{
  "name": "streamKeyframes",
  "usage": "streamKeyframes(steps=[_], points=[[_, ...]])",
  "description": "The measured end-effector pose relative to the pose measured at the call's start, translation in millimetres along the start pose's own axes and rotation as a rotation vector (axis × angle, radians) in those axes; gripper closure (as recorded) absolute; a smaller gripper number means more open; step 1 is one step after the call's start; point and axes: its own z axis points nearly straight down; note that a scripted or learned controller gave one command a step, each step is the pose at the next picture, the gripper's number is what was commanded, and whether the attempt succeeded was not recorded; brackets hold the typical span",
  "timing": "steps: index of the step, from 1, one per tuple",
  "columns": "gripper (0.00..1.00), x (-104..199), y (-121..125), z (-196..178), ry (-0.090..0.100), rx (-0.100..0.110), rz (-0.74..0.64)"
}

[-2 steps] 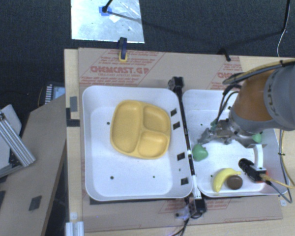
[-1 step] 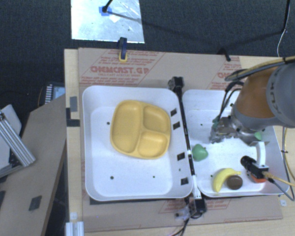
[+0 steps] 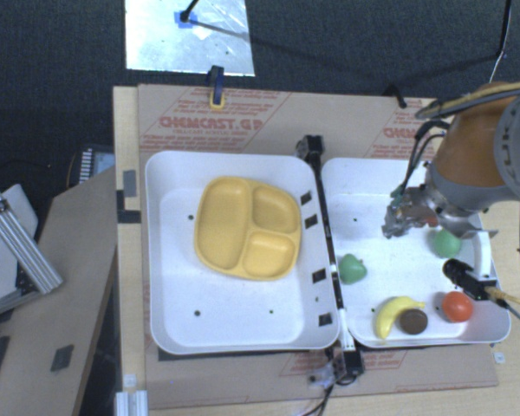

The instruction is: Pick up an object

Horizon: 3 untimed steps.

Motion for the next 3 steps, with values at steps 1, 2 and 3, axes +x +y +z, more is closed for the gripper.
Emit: streamKeyframes(steps=[1,2,3], points=[[1.00,-6.9,10.2,-56.0,-0.001,-0.002,0.000],[1.00,-7.3,12.2,-103.8,-0.001,-0.001,-0.001],[1.00,46.8,18.4,-87.4,0.003,0.005,-0.006]])
